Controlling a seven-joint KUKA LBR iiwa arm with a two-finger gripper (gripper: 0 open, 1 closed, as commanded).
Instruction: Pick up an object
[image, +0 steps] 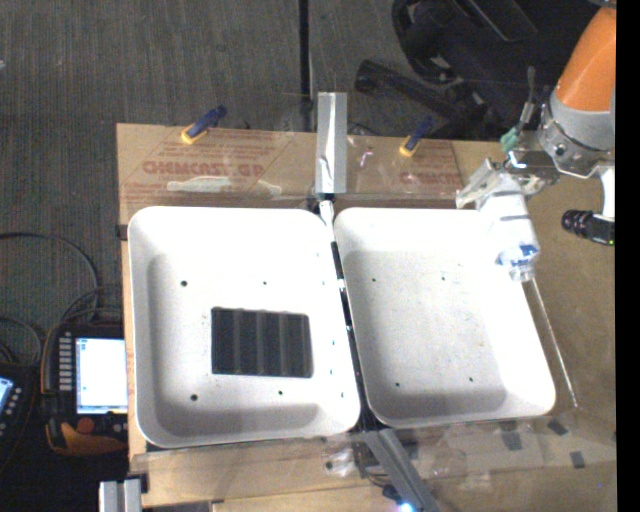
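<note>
The arm comes in at the upper right of the frame, its orange band showing above the grey wrist. The claw hangs over the upper right rim of the right bin, and something pale with blue markings sits at its tip; whether that is part of the claw or a thing it carries is too blurred to settle, so I cannot tell if the claw is released or clenched.

The one clear candidate for the task is the dark ribbed object, a flat rectangular piece lying in the middle of the left bin, toward the lower half of that bin. It lies flat on the bin floor, well apart from every wall, which leaves room around it for a descent from above. It is also well apart from the claw, with the whole right bin and the seam between the bins lying between them.

Both bins sit side by side on the cardboard-covered surface, and two clips at the upper edge appear to pin the sheet down. Judging from this layout, the pick has not yet succeeded on the dark object: it rests untouched, and reaching it would call for a long travel toward the left of the frame.
</note>
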